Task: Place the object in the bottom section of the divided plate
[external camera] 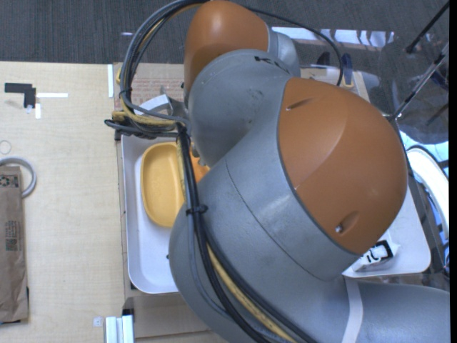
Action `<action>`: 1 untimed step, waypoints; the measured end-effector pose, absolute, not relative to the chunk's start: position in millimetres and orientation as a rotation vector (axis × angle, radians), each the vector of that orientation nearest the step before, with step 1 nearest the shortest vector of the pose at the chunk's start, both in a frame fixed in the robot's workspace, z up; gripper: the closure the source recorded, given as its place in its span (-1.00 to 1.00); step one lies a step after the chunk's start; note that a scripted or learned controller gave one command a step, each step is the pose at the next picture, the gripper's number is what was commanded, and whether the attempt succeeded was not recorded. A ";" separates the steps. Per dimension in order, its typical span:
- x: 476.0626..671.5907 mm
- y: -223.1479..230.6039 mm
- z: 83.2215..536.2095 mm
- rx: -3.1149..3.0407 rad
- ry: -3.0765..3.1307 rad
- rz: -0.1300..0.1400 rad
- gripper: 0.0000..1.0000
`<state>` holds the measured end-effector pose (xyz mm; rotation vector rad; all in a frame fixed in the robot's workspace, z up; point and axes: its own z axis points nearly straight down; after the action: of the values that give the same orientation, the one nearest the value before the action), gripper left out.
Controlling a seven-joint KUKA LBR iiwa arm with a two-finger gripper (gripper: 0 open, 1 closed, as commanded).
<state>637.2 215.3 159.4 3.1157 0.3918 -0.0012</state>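
Observation:
A yellow divided plate lies in the left part of a white bin; one oval section of it shows, and its right side is hidden under the arm. A small orange piece peeks out at the plate's right edge beside the arm. The grey and orange arm covers most of the bin and hides the gripper.
A bundle of black cables loops from the arm over the bin's top left corner. On the wooden bench to the left lie a brown paper bag and a small black and white marker.

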 end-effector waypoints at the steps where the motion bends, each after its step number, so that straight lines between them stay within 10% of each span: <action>1: 652.9 220.2 92.9 3.122 0.332 0.000 1.00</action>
<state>652.9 220.2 92.9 3.1217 0.3318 0.0002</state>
